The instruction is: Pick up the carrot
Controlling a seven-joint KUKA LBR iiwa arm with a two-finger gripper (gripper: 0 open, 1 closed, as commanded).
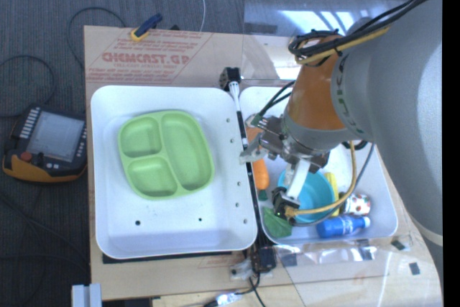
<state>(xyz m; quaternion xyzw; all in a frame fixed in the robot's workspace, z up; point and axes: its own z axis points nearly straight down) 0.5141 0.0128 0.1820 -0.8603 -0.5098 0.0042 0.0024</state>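
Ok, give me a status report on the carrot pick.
Gripper low in the right bin. Carrot by that bin's left wall, not held. Blue bowl, green item and blue bottle crowd nearby.

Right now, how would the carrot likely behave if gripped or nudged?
The carrot looks like a smooth toy, so probably stiff, light and slightly slippery. Its rounded, tapered form suggests it may roll. It lies against the right bin's left wall, which may hinder pinching.
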